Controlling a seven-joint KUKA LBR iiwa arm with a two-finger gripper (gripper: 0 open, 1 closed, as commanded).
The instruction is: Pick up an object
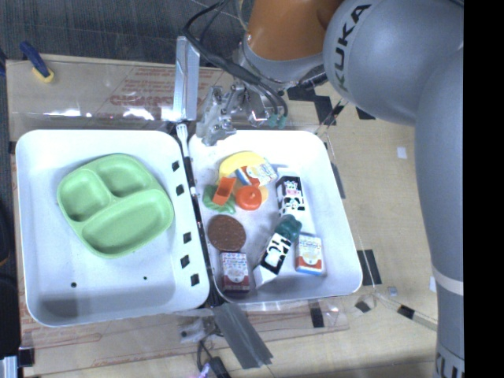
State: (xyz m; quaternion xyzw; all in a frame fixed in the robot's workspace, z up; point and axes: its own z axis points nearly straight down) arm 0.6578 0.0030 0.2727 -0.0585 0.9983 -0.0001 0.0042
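The right bin [335, 211] holds several small items. A yellow banana-shaped toy [239, 164] lies at its far side, beside an orange block [224, 189] and a red-orange round piece [250, 198]. Nearer are a brown disc [226, 231], a cow-patterned carton [290, 194], a dark bottle with a teal cap [279, 246], an orange-labelled carton [310, 255] and a small dark packet [235, 271]. My gripper [224, 118] hangs over the far left rim of this bin, above and apart from the items. I see nothing held in it.
The left bin [35, 235] bears a green divided plate [116, 203]. An upright metal post [187, 77] stands where the bins meet at the back, close to the gripper. A blue and yellow tool [37, 61] lies at the far left of the bench.
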